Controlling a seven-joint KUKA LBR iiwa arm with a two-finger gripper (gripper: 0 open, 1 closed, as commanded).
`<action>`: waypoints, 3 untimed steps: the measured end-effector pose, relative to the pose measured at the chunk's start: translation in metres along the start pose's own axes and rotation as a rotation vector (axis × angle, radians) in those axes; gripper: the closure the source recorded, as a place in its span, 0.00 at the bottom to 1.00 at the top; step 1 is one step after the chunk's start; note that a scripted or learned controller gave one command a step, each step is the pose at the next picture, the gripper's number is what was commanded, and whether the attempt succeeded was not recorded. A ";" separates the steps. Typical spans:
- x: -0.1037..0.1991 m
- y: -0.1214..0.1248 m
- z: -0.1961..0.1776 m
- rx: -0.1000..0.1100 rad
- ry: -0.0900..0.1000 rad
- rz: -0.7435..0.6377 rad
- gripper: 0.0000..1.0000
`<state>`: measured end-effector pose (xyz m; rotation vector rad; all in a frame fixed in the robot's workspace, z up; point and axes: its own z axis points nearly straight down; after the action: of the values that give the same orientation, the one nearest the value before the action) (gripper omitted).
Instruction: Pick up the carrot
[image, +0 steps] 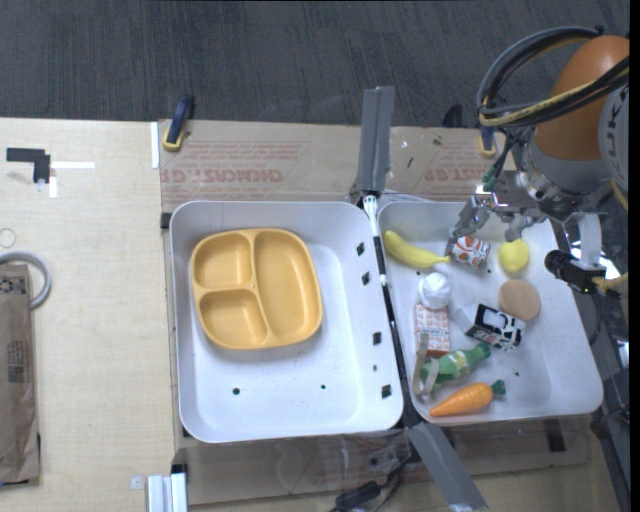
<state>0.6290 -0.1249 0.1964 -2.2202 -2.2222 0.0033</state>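
The carrot is orange with a green top. It lies at the front of the right bin, pointing left. My gripper hangs near the back of that bin, well away from the carrot. It is open just above a small red and white can, with nothing between its fingers.
The right bin also holds a banana, a lemon, a tan round item, a black and white pack, a white-capped carton and a green bottle next to the carrot. A yellow divided plate lies in the left bin.
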 end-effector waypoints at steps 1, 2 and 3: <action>0.023 -0.033 -0.013 0.001 0.000 0.176 0.00; -0.043 -0.106 0.078 -0.017 -0.002 0.257 0.00; -0.043 -0.105 0.068 -0.018 -0.002 0.259 1.00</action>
<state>0.5237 -0.1685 0.1286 -2.4998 -1.9255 -0.0146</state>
